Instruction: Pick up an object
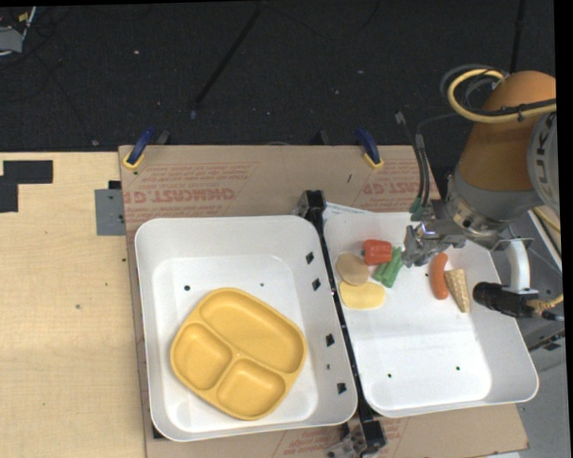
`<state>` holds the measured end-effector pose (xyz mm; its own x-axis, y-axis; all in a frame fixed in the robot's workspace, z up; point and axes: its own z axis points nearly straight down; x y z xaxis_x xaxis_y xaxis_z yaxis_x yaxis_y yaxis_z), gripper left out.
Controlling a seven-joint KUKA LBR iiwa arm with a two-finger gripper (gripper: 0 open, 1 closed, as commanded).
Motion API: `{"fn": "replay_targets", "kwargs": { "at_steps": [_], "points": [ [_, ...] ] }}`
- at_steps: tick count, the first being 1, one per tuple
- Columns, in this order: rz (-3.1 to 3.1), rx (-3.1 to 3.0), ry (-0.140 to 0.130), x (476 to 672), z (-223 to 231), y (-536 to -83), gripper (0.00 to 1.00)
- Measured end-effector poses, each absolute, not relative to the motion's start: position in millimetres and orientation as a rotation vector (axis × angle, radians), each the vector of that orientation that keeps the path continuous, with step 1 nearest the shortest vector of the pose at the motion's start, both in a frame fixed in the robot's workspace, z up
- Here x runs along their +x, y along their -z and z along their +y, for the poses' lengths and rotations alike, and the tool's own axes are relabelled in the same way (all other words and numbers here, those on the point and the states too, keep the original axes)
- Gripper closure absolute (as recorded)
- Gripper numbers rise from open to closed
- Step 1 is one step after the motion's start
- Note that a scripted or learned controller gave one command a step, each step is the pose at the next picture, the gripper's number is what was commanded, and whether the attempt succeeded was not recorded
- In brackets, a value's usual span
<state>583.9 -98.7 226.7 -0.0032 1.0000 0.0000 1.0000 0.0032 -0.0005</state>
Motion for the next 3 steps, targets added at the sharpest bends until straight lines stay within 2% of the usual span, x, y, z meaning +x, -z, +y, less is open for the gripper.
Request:
{"fn": "replay_targets", "kwargs": {
  "at_steps": [2,3],
  "points": [
    [-2.224,-2.217,0.000,573.7,5,-223,1.00],
    [-2.225,-2.218,0.000,583.8,54,-230,1.00]
  ]
}}
